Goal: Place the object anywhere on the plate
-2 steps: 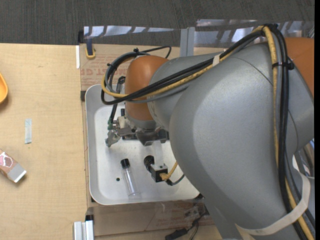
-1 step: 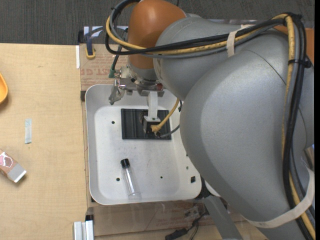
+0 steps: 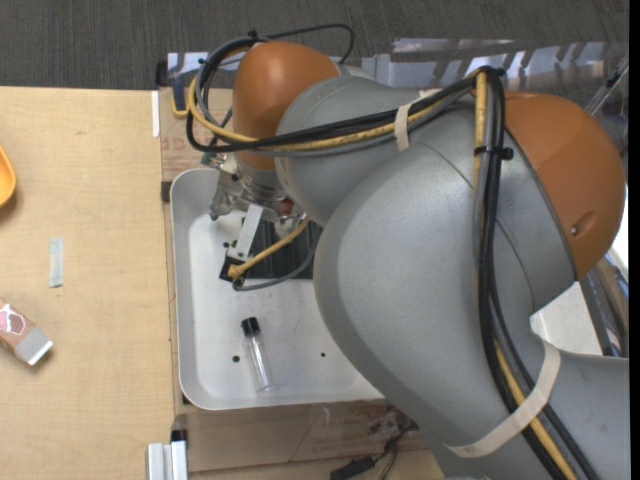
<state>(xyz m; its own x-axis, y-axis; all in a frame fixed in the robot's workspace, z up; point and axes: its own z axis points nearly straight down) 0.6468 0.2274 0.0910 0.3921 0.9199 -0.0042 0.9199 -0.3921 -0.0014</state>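
A clear vial (image 3: 256, 354) with a black cap lies flat near the front edge of the white bin (image 3: 179, 298), well apart from the gripper (image 3: 228, 200), which hangs by the bin's back-left corner; how wide it stands I cannot tell. Bare white floor surrounds the vial. Left of the bin, the wooden bench (image 3: 90, 168) carries a grey strip (image 3: 56, 263), a pink-and-white packet (image 3: 22, 334) and an orange rim (image 3: 4, 180) at its left edge.

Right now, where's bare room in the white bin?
Bare floor along the white bin's left wall, left of the vial, and the front corner below it. Crowded at the back, under the gripper, and right, under the arm.
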